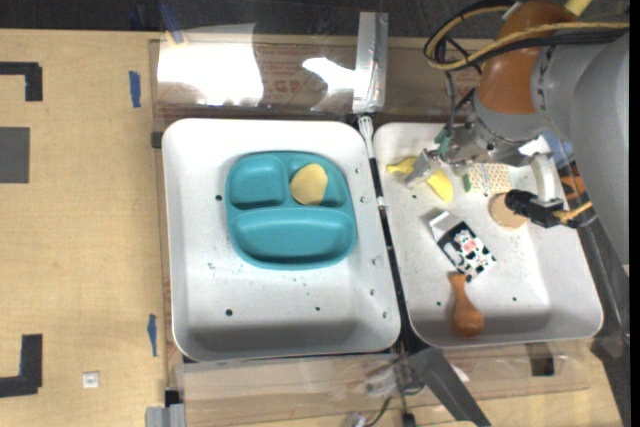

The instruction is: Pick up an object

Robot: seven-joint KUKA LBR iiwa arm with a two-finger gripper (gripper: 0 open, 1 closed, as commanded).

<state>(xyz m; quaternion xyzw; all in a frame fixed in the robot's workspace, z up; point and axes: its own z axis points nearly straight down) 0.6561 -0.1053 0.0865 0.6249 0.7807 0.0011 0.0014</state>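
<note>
Nearest you, the brown wooden piece (464, 308) lies at the right bin's (570, 305) front, while the gripper (447, 153) hangs at that bin's back-left over the yellow object (437, 183), which sits just toward you from it; its grip state is unclear.

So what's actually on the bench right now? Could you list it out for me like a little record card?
left bin: holds a teal divided tray
tray contents: a yellow round object in its upper right compartment
right bin: yellow pieces, a black and white patterned card, a brown wooden piece, a tan disc
arm: reaches in from the right
gripper: low over the right bin's upper left part, near the yellow pieces
held object: none seen
</note>
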